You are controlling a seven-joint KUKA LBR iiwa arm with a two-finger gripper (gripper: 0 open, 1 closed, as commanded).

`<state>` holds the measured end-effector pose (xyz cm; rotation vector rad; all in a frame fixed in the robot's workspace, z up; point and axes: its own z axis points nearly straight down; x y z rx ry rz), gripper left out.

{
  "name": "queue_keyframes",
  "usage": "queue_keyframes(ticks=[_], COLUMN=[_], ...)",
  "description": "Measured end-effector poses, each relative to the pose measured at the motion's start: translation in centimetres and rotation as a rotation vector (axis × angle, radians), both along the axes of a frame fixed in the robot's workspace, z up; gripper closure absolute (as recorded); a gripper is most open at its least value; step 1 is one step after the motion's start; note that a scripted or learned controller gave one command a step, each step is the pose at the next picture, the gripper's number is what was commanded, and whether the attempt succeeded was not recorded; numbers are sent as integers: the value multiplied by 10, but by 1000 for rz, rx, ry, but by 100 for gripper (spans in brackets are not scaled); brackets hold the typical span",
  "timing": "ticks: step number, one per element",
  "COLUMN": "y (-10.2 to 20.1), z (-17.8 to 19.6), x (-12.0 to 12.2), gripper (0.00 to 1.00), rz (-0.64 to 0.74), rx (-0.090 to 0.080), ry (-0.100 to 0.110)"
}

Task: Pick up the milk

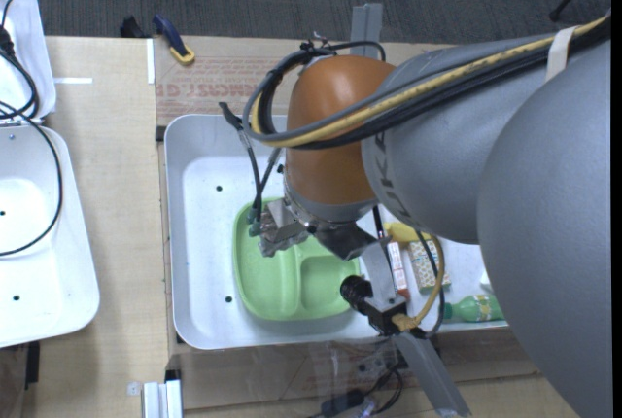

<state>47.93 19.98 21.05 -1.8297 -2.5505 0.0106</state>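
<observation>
We judged the milk (pixel 397 262), a slim carton just right of the green tray (pixel 292 285), light and crushable, best pinched across its flat sides.

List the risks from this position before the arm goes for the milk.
1. The arm covers much of the right bin, so I cannot tell where the milk is; the grab may land on the wrong item.
2. The gripper sits right over the green tray and could catch its rim.
3. Loose cables hang beside the gripper and might snag.
</observation>
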Motion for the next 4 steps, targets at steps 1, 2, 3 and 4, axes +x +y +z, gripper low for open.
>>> queue_keyframes(ticks=[1,2,3,4], y=[-17,-57,20,11], z=[5,-47,-115,-118], x=[-1,15,0,-1], gripper=[100,100,100,100], rz=[243,488,576,-156], rx=[3,4,7,3], ry=[-2,-1,-10,-7])
